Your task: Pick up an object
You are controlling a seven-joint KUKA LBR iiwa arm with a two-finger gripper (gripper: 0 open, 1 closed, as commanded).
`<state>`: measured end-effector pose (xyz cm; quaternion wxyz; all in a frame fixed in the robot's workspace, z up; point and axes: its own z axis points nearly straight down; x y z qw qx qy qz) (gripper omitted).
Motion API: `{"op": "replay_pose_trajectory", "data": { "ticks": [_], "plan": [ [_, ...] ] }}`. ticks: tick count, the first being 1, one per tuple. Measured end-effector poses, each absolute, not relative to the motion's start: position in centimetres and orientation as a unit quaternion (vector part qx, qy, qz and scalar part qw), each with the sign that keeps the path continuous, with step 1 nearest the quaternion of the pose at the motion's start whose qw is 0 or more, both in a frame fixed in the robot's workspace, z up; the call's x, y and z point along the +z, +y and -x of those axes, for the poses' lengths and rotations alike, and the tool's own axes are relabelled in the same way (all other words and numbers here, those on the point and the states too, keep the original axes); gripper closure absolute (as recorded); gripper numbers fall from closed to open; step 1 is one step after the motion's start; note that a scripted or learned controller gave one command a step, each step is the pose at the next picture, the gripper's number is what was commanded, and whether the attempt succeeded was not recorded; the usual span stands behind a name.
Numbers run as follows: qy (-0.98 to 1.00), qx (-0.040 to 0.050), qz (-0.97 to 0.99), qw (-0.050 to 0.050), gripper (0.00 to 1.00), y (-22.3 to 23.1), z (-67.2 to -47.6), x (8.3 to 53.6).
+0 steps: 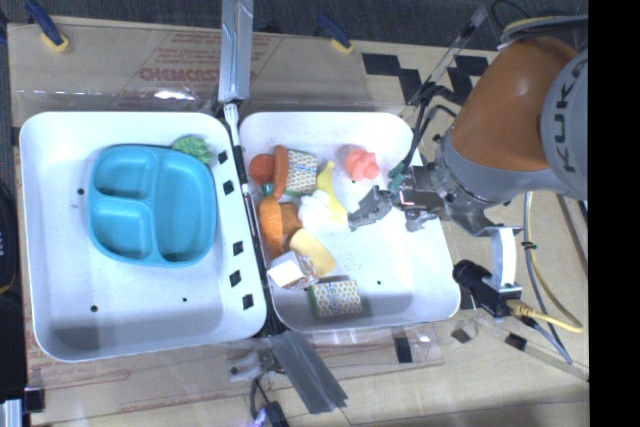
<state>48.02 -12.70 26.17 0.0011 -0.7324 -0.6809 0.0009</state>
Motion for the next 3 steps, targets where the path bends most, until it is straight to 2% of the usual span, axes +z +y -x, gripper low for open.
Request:
{"op": "replay_pose_trajectory", "data": {
  "ticks": [1, 2, 3],
  "plan": [
    [-0.692, 0.0031, 0.722, 0.003, 0.00, -8.0, -54.5, 18.9],
    [-0.695, 0.0013, 0.719, 0.002, 0.00, -11.8, -60.5, 9.1],
    [-0.696, 0.0023, 0.718, 0.002, 1.00, -11.8, -60.5, 10.0]
  ]
}}
